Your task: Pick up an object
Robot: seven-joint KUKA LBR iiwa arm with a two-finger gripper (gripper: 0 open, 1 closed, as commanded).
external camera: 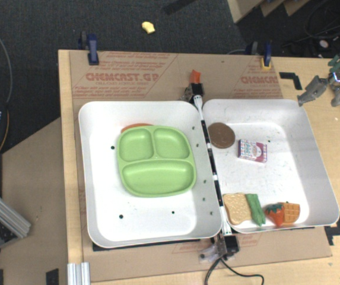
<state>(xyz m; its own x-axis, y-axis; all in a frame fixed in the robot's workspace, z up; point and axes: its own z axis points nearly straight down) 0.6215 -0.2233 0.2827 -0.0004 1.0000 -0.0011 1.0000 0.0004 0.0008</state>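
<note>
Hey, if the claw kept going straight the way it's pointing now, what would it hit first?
Probably the right bin's far right rim, just beyond the claw, which points down-left. Height is unclear; passing over it, the pink box lies next.

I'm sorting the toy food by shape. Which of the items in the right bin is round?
The brown disc, lying at the right bin's far-left corner beside the divider. The pink carton, toast slice, green piece and orange waffle are not round.

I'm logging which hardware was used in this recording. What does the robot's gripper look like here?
At the right edge of the camera view, beyond the bins, a small part of the gripper shows: pale grey metal, angular, with thin prong-like parts. It is too small and blurred to make out cables or markings.
</note>
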